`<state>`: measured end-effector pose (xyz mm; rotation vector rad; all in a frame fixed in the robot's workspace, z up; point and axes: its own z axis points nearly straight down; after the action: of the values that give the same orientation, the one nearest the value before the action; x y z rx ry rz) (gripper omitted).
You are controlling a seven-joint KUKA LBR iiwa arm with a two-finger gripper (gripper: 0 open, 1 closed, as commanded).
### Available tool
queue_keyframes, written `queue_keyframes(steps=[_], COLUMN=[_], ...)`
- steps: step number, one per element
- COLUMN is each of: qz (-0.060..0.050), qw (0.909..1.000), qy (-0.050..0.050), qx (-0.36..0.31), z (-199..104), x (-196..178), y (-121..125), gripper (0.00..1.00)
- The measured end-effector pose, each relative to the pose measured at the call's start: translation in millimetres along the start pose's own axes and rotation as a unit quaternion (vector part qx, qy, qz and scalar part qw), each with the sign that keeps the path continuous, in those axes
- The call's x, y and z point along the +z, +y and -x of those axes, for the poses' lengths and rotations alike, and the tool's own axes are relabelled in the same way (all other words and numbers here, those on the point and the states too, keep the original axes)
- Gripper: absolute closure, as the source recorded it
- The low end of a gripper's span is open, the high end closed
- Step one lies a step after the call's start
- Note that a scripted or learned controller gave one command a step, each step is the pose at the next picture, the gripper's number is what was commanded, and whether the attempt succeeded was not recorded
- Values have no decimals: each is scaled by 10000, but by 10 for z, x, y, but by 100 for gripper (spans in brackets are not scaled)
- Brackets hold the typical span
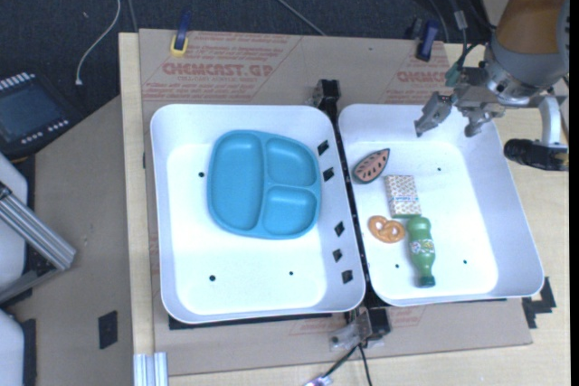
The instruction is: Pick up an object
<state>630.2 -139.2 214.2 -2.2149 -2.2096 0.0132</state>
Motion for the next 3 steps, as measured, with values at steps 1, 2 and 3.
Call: queue_keyframes(steps=[1,2,3], qz=[72,48,42], qw=[10000,10000,10000], qy=[-12,-8,-7], qx=[-15,-13,-12], z=[-4,0,45], x=[-85,337,958], y=[28,53,38], gripper=[0,0,0])
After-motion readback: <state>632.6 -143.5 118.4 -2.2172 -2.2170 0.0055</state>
